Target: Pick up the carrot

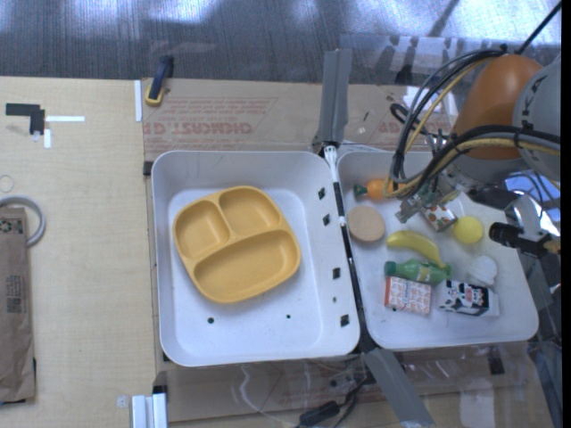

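The scene is lit brightly and evenly from above. The two white bins, the left bin (169, 266) and the right bin (508, 324), are rendered almost without detail, and their rims look slightly overexposed. Only soft, weak shadows are seen under the yellow plate (236, 242). Pale patches of light are spread over the grey floor (178, 16) at the top. A strong highlight is found on the orange band (500, 105) of the arm. The small items in the right bin are a little blurred, and fine print cannot be read. A transparent sheet (393, 61) near the top right gives faint reflections.
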`<control>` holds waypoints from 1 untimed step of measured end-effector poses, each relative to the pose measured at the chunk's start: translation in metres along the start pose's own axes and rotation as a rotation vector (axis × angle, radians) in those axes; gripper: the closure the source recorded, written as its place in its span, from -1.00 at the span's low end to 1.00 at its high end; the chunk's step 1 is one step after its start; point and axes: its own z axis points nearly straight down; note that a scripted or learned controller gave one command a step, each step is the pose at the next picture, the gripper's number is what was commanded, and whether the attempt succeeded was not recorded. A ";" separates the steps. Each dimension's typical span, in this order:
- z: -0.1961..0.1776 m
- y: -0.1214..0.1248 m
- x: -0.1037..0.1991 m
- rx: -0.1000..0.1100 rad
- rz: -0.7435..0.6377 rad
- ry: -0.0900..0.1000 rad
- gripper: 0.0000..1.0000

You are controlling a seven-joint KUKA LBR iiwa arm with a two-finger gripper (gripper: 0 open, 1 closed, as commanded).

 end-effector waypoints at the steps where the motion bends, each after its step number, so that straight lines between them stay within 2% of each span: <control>1: -0.081 0.026 -0.044 0.000 0.050 0.000 1.00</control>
